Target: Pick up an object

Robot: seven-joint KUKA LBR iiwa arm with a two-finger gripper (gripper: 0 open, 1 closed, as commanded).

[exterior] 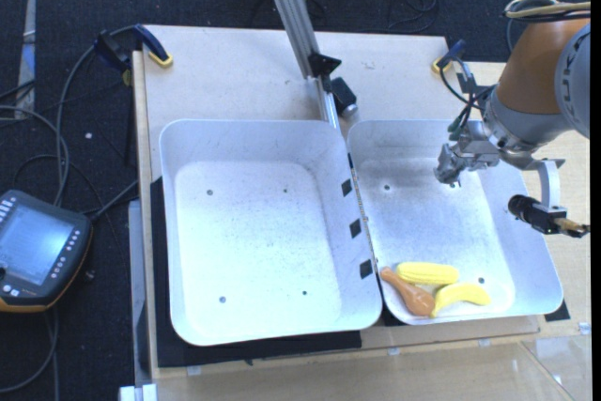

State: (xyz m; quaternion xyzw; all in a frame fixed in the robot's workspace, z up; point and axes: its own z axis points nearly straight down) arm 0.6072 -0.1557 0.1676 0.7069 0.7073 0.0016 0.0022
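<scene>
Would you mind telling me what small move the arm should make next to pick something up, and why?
Probably a shift toward the near edge of the right bin. The gripper hovers over the bin's bare far half, while the yellow pieces and the orange piece lie clustered at its near edge.

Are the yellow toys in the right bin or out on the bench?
In. Both yellow toys lie inside the right bin, at its near edge beside an orange piece. The claw hangs apart, over the bin's far half.
</scene>
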